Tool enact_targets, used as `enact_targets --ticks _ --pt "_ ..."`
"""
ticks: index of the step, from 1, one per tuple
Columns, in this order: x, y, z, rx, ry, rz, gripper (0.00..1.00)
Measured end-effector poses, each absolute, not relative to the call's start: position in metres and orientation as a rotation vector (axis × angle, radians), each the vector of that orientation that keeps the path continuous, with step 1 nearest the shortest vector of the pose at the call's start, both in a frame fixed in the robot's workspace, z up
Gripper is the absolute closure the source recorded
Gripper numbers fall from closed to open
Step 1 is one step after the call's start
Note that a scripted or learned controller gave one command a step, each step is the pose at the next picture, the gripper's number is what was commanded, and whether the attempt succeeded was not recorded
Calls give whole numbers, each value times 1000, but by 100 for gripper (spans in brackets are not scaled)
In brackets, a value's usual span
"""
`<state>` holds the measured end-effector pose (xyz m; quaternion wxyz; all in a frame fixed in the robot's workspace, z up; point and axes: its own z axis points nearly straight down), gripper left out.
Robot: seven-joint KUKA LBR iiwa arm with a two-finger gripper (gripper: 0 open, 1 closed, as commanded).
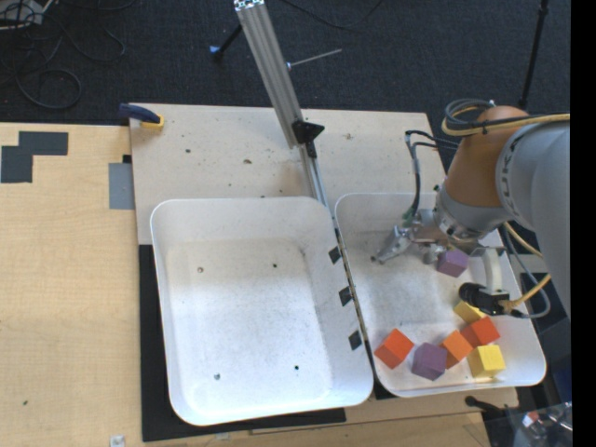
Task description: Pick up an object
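purple block (453,263) just beside pincer (419,242), grip state unclear, arm (503,170) cut off at right

Two white bins (244,408) speckled with dark flecks on a beige tabletop (223,152). Right bin: orange cube (395,347), purple cube (429,360), second orange cube (457,345), red cube (484,330), yellow cube (486,361), purple block (453,263). Arm (535,180) grey, banded orange.

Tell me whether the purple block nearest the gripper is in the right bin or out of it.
In. The purple block lies inside the right bin, just beside the gripper.
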<state>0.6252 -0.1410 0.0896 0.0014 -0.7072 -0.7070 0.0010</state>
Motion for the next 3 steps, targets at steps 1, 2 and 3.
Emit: enact_targets --ticks 1,2,3 --pt "625 -142 100 -2220 -2219 3 100" --pt "630 -137 146 -2221 -2224 -2 100" --pt "638 -135 207 -2222 -2227 -5 100"
